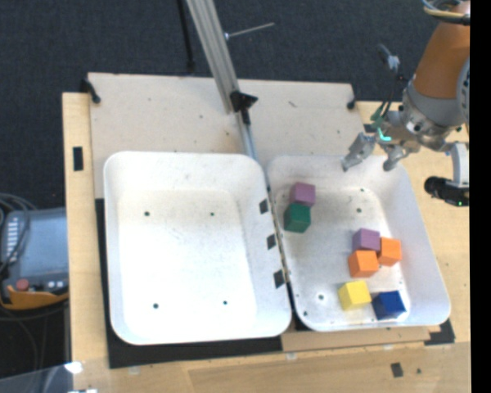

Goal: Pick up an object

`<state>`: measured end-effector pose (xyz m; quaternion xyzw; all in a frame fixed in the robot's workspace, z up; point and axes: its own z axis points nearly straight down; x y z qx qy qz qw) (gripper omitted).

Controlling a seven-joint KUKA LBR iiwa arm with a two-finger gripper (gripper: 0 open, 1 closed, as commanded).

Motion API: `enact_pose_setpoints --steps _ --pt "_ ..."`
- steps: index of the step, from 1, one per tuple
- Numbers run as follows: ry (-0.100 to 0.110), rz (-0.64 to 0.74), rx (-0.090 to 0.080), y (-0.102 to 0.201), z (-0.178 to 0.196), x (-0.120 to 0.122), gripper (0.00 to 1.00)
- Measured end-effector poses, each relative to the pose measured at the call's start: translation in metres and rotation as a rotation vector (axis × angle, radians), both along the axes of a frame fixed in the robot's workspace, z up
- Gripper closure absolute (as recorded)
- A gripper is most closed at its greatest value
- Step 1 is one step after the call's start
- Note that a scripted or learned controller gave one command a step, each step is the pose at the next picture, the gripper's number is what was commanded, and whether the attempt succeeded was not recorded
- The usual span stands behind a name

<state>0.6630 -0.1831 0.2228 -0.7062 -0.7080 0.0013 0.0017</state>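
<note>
My gripper (370, 155) hangs open and holds nothing at the upper right of the frame, above the right bin (430, 273); every block waits, the pick is not begun

The arm (443, 64) is cut off by the right edge, and the blue cube (388, 304) partly hides behind the yellow cube (354, 294).

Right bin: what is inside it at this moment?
The right bin holds seven blocks: purple, green, a second purple, two orange, yellow, blue. Nothing looks covered; the gripper hangs over its far edge.
</note>
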Motion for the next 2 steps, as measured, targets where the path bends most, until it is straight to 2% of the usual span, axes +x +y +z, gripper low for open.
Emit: enact_pose_setpoints --steps 1,2 --pt "-0.004 0.003 -0.003 0.000 0.003 0.001 0.00" --pt "0.000 0.001 -0.002 -0.003 -0.059 0.002 0.00"
